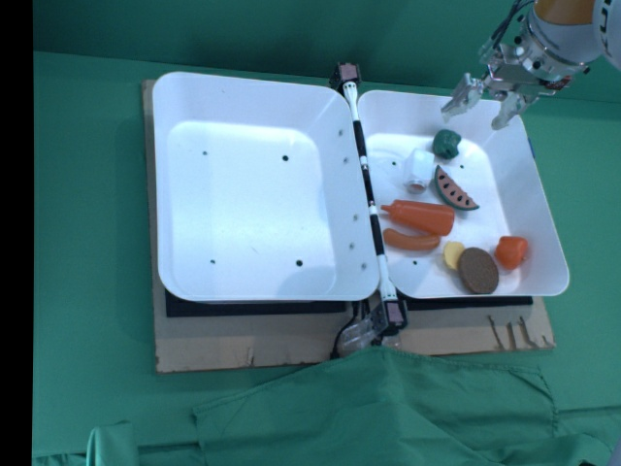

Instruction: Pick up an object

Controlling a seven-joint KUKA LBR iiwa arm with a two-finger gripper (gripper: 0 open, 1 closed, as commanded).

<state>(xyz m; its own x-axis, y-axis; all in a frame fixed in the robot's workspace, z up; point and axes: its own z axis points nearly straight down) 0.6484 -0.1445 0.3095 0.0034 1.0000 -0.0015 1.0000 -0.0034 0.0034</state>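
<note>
- The step in hand looks like the approach: the gripper hangs above the far edge of the right bin with its two fingers spread apart and nothing between them.
- No object is lifted yet; every candidate lies in the right bin, while the left bin holds none.
- Nearest the gripper is a dark green lumpy piece, rounded and matte, just below and to the camera's left of the fingertips.
- Beside it lie a small white cup-like piece and a watermelon slice, a flat wedge with a dark rind.
- Farther forward are an orange carrot, long and tapered, a sausage, a brown oval disc, a small yellow piece and an orange-red chunk.
- The next move likely calls for descending over the green piece and closing squarely, since smooth plastic toys can slip.
</note>
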